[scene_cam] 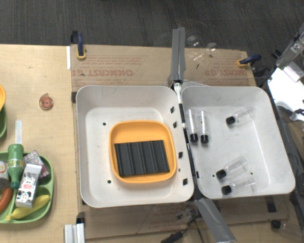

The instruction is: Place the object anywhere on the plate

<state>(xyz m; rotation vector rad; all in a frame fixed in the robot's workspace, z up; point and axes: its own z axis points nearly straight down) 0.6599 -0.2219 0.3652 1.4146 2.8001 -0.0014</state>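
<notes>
Pincer: its state cannot be told from this view.

Writing: the cardboard sheet (116,67) under the bins carries red print, upside down from this angle; it seems to read "CHEMCAST GP", though not with certainty. A second red print sits on the sheet's right part.

Task's thing: a dark grey ribbed block (142,157) lies flat on the orange-yellow plate (122,135), near its middle and inside its rim. Its place relative to the pincer cannot be told.

Containers: the plate rests in the middle of the left bin (91,135). The right bin (263,135) holds five clear vials with black caps. Two vials (197,126) lie side by side near its left wall, one vial (238,117) lies toward the far side, and two more (232,177) lie near the front edge, apart from one another.

Counter (30,75), left of the bins: a green divided plate (43,199) holds toy food, among it a green bottle (14,165), a small can, a carton and a banana. A small pink round item (46,102) lies alone farther back.
</notes>
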